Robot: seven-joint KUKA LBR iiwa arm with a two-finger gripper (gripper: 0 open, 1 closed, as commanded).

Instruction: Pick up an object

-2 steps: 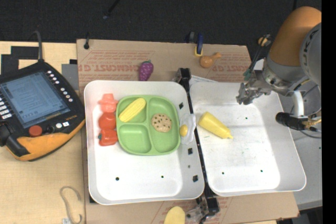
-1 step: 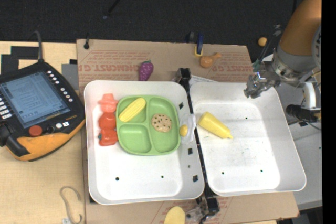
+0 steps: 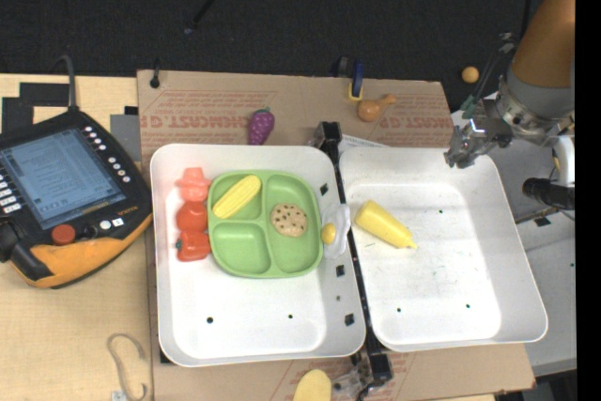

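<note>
Even, fairly bright light falls from overhead, and the two white bins (image 3: 441,315) glow almost washed out toward six o'clock. Shadows sit short and soft beneath the green plate (image 3: 246,256). Up at twelve o'clock the background sinks into near black. The picture is grainy and a bit soft, and the gripper (image 3: 462,148) at three o'clock looks slightly blurred, possibly from motion.

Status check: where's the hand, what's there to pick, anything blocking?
Hand above right bin's far-right corner, holding nothing. Yellow piece lies loose in that bin, near its left wall. Nothing between the two.
</note>
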